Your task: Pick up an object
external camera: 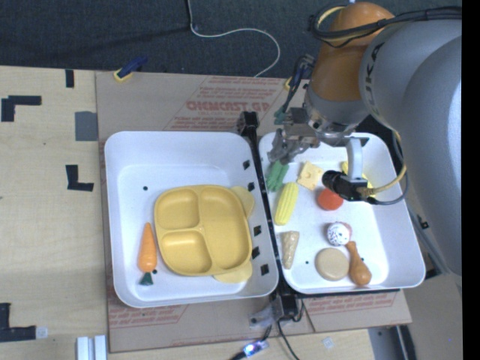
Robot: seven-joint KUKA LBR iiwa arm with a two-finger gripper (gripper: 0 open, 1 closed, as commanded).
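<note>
Gripper (287, 150) seen lowered into right bin (390, 272); finger opening cannot be told, no grasp seen. Green toy vegetable (276, 175) located directly beneath fingertips, corn cob (286, 203) just below it, cheese wedge (308, 176) beside.

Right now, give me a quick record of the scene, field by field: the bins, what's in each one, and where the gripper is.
left bin: yellow divided plate, toy carrot beside it
right bin: corn cob, cheese wedge, green vegetable, red tomato, drumstick, round biscuit
gripper: above the far left corner of the right bin, near the green vegetable
grasp: cannot tell
</note>
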